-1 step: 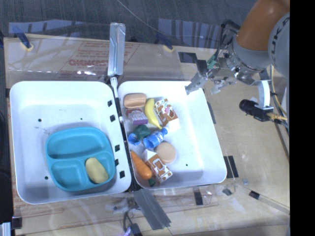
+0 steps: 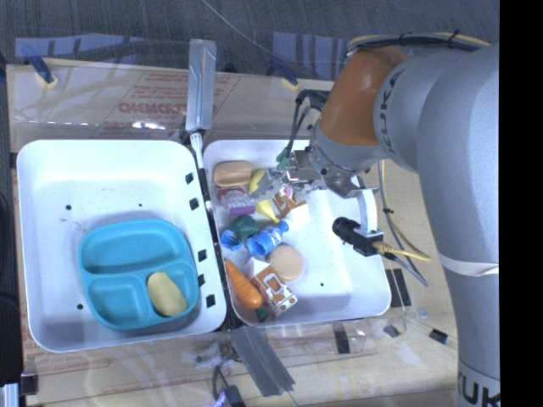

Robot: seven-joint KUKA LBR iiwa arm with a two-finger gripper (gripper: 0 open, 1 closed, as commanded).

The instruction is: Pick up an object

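Grey arm (image 2: pixel 441 142) over right bin (image 2: pixel 365 291)

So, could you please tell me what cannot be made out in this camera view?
- Gripper: its fingers are lost against the pile of toys; the grey arm's wrist covers the rest.
- Small items under the gripper, beside the tan bread-shaped toy: too small and crowded to identify.
- Printed carton beside the orange carrot toy: label too small to read.
- Right white bin: the arm hides its far right corner.
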